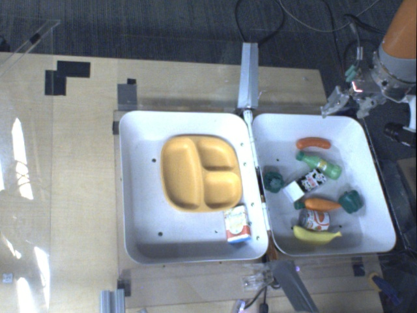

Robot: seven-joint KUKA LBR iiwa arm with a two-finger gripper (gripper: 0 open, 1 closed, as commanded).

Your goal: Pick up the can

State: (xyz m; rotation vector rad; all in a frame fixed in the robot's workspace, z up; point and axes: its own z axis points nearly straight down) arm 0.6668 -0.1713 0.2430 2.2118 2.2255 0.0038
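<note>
Tray and carton sit in the left bin; can lies in the right bin, touching the banana.

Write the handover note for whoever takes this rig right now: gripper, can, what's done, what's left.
Gripper: hovering above the right bin's far right corner, nothing between its fingers.
Can: in the right bin near its front edge, touching the banana in front of it, with an orange carrot-like piece just behind.
Done: nothing; the can is not picked.
Left: move over the can, descend, grasp, lift. Neighbours crowd it closely, so the grasp may catch them.
</note>
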